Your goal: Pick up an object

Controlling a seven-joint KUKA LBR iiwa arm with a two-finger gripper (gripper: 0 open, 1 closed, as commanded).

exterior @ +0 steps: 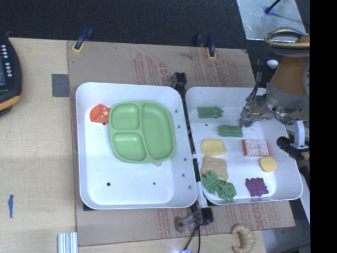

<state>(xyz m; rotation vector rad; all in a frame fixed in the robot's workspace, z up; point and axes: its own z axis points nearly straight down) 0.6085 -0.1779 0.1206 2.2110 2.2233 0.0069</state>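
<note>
Broccoli (pixel 219 186) below pincer (pixel 247 119)

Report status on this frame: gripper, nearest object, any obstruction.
Gripper low over right bin, nothing seen held. Green piece just beside it, lying flat. Second green piece close by; no obstruction.

My own grey and orange arm (pixel 287 83) is cut off at the right edge. My gripper (pixel 247 117) is too small and blurred to read its fingers. The green divided plastic plate (pixel 142 132) hides part of the red star-marked toy (pixel 99 113).
</note>
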